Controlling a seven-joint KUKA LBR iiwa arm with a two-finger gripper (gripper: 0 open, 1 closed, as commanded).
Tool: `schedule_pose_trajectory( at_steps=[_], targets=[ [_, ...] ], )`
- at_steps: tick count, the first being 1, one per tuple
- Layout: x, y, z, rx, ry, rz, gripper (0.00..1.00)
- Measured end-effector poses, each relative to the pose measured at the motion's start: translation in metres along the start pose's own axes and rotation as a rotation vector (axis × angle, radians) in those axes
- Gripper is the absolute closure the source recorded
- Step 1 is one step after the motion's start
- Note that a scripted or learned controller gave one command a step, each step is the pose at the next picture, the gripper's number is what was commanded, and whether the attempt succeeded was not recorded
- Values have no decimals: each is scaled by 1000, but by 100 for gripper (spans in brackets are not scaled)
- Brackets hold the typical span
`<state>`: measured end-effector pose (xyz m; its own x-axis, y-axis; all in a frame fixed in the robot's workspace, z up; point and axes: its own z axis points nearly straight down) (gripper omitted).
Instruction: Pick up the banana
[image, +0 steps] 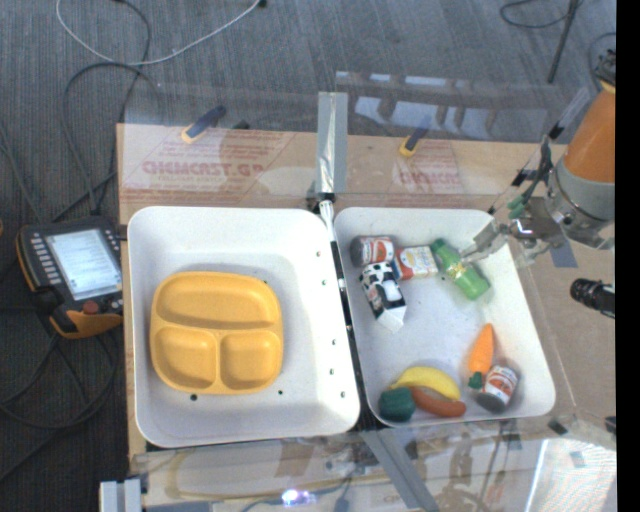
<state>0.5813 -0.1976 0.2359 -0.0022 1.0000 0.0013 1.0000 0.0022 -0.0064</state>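
— Near the front edge of the right bin (536, 345), what lies there?
— The banana (428, 379), yellow and curved, on the bin floor. A green vegetable (397, 403) touches it at the front left, and a red sausage-like piece (440, 403) lies just in front of it.
— And the arm?
— The gripper (478, 245) is at the bin's back right corner, well apart from the banana, with its tip just beside a green bottle (464, 272). Whether the jaws are clenched or released I cannot tell; nothing shows between them.
— What else is in that bin?
— A carrot (482, 349) and a small jar (498, 385) toward the front right corner, a can (375, 250) at the back, a black-and-white carton (384, 295) near the left wall.
— The left bin (170, 225)?
— It holds a yellow divided tray (216, 331).
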Motion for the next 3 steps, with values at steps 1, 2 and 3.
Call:
schedule_pose_trajectory(
  at_steps=[1, 2, 3],
  targets=[
    [0, 0, 0, 0, 0, 0, 0],
    [-26, -50, -65, 0, -2, -28, 0],
    [-25, -64, -40, 0, -1, 24, 0]
  ],
)
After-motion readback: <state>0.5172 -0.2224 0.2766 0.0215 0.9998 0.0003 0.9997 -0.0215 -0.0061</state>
